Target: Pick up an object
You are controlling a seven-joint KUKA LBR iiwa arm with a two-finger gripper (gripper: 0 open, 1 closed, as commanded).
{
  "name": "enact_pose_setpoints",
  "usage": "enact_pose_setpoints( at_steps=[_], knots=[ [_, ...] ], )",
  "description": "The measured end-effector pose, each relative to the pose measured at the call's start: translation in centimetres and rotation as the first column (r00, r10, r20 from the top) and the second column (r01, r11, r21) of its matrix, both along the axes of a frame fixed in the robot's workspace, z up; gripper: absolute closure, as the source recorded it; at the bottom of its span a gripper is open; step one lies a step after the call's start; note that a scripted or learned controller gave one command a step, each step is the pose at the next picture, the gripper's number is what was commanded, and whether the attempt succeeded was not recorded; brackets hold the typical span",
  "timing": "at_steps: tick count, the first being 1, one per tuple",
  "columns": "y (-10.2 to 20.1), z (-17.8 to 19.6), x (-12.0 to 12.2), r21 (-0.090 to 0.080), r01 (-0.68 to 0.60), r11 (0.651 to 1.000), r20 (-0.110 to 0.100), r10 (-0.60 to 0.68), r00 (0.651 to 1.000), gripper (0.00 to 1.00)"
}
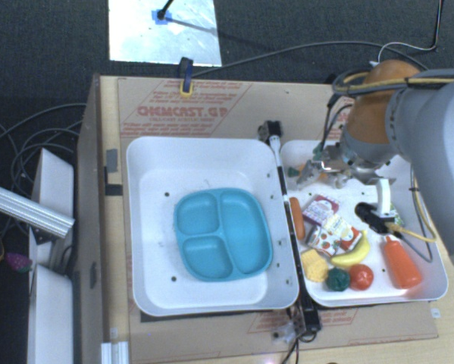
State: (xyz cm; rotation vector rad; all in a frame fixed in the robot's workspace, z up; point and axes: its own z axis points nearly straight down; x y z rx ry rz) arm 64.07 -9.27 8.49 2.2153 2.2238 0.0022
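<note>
Reaching in from three o'clock, bending low over the right bin (437, 285), with the gripper (317, 171) hanging at its eleven o'clock corner; grip state impossible to tell. Lying at five o'clock of the gripper: banana (353, 253), carrot (402, 265), tomato (361, 277).

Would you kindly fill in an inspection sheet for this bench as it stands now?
Surface: cardboard-topped bench with two white bins.
Job's things: right white bin holds a yellow toy banana, red tomato, orange carrot, green ball.
Clutter: blue three-part plastic tray in left white bin.
Grippers: gripper low over right bin's far end.
Cables: black cable across floor.
Surroundings: dark carpet.
</note>
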Motion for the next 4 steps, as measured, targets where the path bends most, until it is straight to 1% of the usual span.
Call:
enact_pose_setpoints(
  at_steps=[1, 2, 3, 4],
  knots=[
    [0.7, 0.0, -3.8, -0.002, 0.004, 1.000, 0.000, -0.004, 1.000, 0.00],
    [0.9, 0.0, 0.3, 0.000, 0.000, 1.000, 0.000, 0.000, 1.000, 0.00],
    [-0.3, -0.3, 2.3, 0.006, -0.002, 1.000, -0.028, 0.002, 1.000, 0.00],
    [0.5, -0.1, -3.4, 0.001, 0.002, 1.000, -0.002, -0.002, 1.000, 0.00]
  ],
)
